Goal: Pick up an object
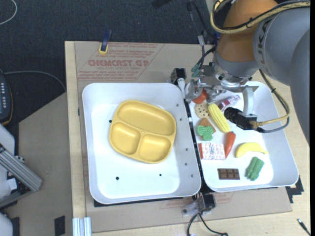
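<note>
Left white bin (98, 146) holds a yellow three-compartment tray (141, 131), tilted a bit. Both bins sit on a cardboard sheet (123, 60) with red print; a yellow-blue clamp (104, 43) grips its top edge. Dark carpet (44, 18) surrounds it.

End effector (204, 90) fingers hidden under wrist, red item (199, 98) partly covered, arm (290, 38) cropped at right edge

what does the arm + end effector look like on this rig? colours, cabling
Grey rounded arm with a glossy orange band above the wrist. Yellow and black cables loop over the band. The gripper is a silver metal assembly with small wires; a black cable trails off to the right.
</note>
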Motion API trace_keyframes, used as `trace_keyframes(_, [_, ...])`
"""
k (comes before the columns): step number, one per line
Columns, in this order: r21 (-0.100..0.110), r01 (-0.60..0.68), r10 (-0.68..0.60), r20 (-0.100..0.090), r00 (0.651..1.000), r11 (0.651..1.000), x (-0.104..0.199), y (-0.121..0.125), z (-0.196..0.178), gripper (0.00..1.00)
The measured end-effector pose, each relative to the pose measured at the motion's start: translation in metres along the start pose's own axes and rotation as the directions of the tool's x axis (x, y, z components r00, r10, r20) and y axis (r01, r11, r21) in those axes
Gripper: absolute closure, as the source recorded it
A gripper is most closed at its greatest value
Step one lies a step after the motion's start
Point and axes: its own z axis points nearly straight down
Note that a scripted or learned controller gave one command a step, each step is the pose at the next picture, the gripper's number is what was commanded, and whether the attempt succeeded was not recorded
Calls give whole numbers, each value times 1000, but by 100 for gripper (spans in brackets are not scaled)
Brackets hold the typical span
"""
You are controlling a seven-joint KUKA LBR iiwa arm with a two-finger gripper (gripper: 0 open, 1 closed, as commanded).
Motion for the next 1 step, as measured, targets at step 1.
trace_keyframes(1, [0, -1, 1, 1, 1000, 1000, 48, -8, 0, 100])
